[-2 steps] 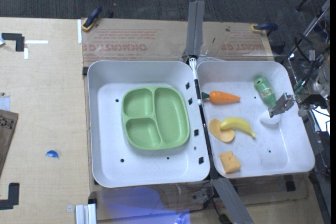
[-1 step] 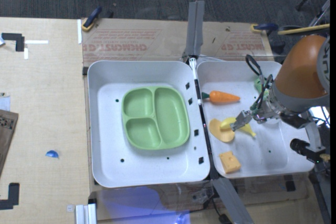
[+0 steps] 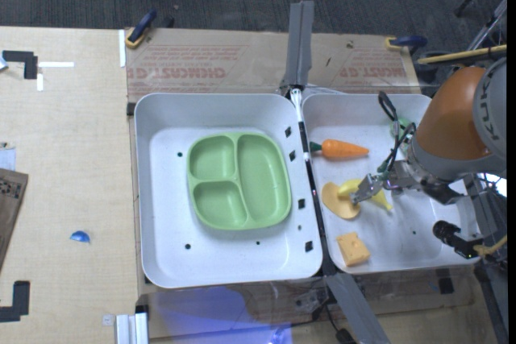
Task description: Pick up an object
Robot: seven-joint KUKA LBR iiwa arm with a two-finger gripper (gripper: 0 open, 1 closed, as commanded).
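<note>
In the right bin [image 3: 419,250] lie a toy carrot [image 3: 345,148] near the back left, a yellow banana-like piece [image 3: 347,196] in the middle left, and a tan cheese block [image 3: 353,249] at the front left. My gripper [image 3: 370,189] is low in this bin, right at the yellow piece's right end, touching or nearly touching it. The arm with its orange band [image 3: 451,125] comes in from the right above it. The left bin [image 3: 153,197] holds a green divided plate [image 3: 239,179].
A grey divider post [image 3: 299,44] stands at the back between the bins. Cardboard [image 3: 266,60] lies behind them. Blue clamps [image 3: 142,26] sit at the bench's back edge, and a small blue item [image 3: 79,237] rests on the wooden surface to the left.
</note>
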